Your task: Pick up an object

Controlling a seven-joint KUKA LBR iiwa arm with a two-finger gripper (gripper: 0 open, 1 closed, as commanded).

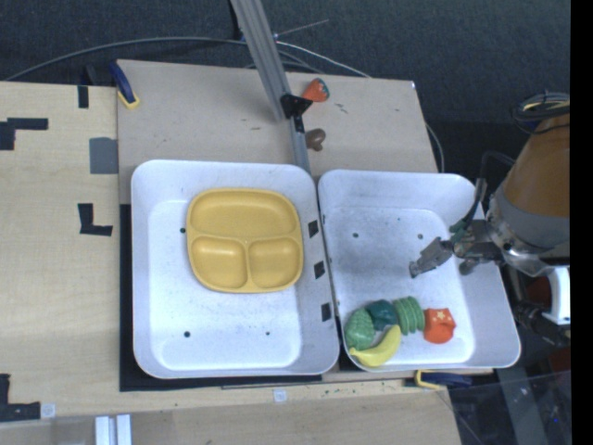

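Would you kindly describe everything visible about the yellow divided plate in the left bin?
The yellow divided plastic plate is a matte, rounded-corner tray with three compartments: one wide section along the far side and two smaller ones nearer the camera. It lies flat and upright on the floor of the left white bin, toward its far half, and appears to hold nothing.

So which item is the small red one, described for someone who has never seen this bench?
Start at the right bin, the one without the yellow divided tray. Along its near edge lies a small cluster of toys. The red object is at the cluster's right end, beside a ribbed green piece; the others are green or yellow.
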